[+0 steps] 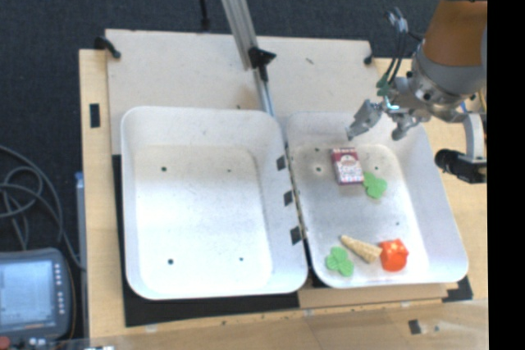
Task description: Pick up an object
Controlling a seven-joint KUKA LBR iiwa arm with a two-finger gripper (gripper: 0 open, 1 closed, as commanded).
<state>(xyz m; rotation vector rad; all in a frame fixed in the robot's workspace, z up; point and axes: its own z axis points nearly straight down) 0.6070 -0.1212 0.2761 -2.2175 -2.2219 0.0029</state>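
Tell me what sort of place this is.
Probably a robotics lab's grasping test bench: a robot arm over two white bins, small toy items like a red box, and a control tablet on dark carpet.

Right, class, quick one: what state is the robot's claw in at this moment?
Claw: open, holding nothing, hovering over the far edge of the right bin.

The desk (98, 201) carries a pale board (180, 70) at its back and two white bins (135, 176) (439, 225) side by side.

Orange-banded grey arm (454, 29) with looped cables and a metallic 2-finger tool (382, 125).
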